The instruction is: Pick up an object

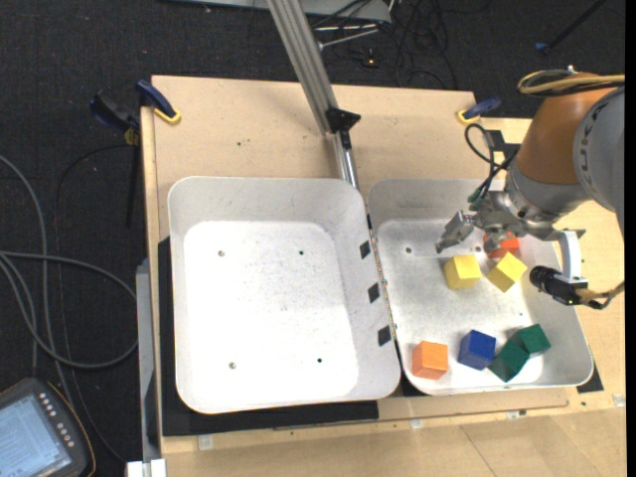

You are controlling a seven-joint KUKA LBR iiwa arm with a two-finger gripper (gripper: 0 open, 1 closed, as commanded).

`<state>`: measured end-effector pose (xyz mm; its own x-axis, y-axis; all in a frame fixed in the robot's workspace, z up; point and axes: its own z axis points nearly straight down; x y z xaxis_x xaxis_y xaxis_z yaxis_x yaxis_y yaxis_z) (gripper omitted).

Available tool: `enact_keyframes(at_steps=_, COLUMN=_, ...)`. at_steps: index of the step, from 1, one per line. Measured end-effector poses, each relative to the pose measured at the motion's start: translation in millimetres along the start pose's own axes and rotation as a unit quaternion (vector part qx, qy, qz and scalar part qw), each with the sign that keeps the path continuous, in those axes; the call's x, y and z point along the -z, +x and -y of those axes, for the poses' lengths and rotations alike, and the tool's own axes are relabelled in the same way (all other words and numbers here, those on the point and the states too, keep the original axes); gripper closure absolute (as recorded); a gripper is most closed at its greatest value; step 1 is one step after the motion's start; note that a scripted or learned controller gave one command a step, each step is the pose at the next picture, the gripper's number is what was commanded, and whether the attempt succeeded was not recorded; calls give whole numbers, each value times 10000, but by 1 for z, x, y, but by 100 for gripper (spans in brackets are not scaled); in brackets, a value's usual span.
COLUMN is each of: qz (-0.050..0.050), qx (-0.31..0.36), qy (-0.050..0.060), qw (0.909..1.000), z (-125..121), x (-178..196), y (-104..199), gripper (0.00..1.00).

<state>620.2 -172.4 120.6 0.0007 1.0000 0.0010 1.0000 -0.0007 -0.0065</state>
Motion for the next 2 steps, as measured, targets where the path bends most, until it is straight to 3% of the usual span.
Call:
enact_keyframes(at_steps=1, qz=11, qx=-3, qy=-46, qw=10000, z=-2, x=15, y=-1, gripper=100)
enact_keyframes(at_steps=2, qz=18, qx=-3, qy=-69, qw=10000, z=2, x=77, y=-3, gripper=100)
